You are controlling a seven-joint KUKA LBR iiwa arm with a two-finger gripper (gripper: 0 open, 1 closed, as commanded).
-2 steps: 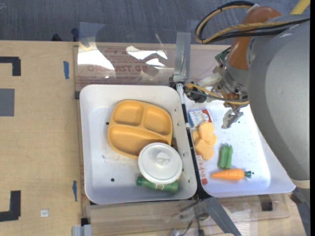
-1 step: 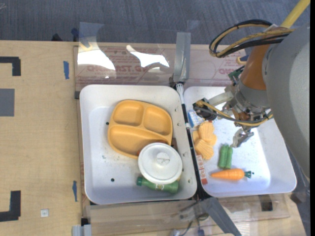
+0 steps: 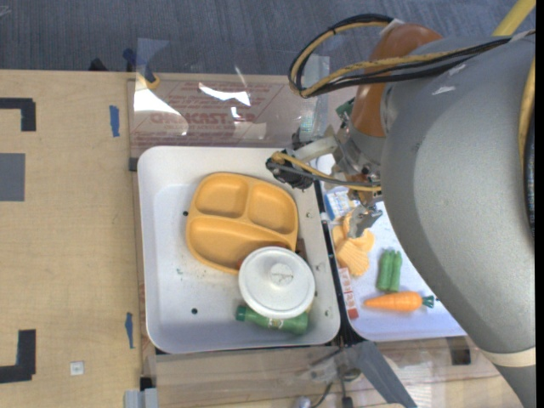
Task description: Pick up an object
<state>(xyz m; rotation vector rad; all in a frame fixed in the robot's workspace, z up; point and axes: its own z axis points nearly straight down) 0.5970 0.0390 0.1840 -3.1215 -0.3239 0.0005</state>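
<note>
My gripper [image 3: 364,221] hangs over the left part of the right bin [image 3: 378,328], just above a pale orange toy [image 3: 357,253]. To the right of that toy stands a small green piece [image 3: 388,270], and a toy carrot [image 3: 393,303] lies below it. A blue and white packet [image 3: 338,202] peeks out beside the wrist. In the left bin [image 3: 161,253] there is an orange divided plate [image 3: 242,219], a round white bowl [image 3: 276,280] overlapping its near edge, and a green object [image 3: 274,320] under the bowl. The arm hides much of the right bin.
My large grey arm [image 3: 467,185] covers the right side of the view, with black and yellow cables [image 3: 340,45] looping above the wrist. A clear plastic sheet [image 3: 212,113] lies behind the bins. The wooden bench [image 3: 59,228] spreads out to the left.
</note>
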